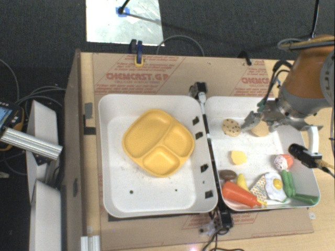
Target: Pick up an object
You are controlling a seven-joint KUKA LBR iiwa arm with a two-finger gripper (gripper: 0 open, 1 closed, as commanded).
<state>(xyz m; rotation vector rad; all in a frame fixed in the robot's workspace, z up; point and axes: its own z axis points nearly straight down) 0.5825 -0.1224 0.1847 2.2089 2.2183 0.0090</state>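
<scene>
Gripper (255, 120) low over the upper part of my right bin (309, 205), fingers spread, nothing between them. One fingertip sits just beside the cookie (230, 127), the other near a tan round piece (260, 130) partly under my wrist.

Desk (157, 72) covered with printed cardboard, two white bins side by side. Left bin (112, 156) holds a yellow divided plate (158, 141), three compartments, lying flat near the middle.

Right bin carries the toy food. Along the lower edge: orange carrot (239, 194), green pea pod (296, 190), fried egg (274, 186), a patterned wedge (259, 189) touching the egg. Small yellow piece (241, 181) and a dark brown piece (227, 174) just above the carrot. Red-and-white item (282, 162) near the right wall. Yellow cheese chunk (238, 157) alone mid-bin, apart from the rest. Cookie, speckled, at the bin's upper left
</scene>
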